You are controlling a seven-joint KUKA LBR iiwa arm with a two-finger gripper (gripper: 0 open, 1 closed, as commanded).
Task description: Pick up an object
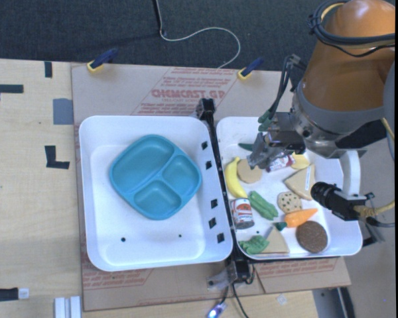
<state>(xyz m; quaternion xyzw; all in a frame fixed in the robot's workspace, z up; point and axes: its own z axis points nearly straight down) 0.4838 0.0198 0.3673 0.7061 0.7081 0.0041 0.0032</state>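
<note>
My gripper (264, 156) hangs over the upper part of the right bin (338, 249), above a round tan cookie (249, 173) and beside a yellow banana (234, 178). I see nothing clearly held by it. Below lie a green pickle (263, 204), a small can (242, 212), a chip cookie (288, 201), a cheese wedge (300, 181), an orange carrot (300, 217), a brown round patty (312, 236) and a sandwich slice with green leaf (264, 245).
The left bin (103, 240) holds a blue divided plate (156, 176). A black divider with clips (215, 177) runs between the bins. A black cable part (335, 201) of the arm hangs over the right bin's right side.
</note>
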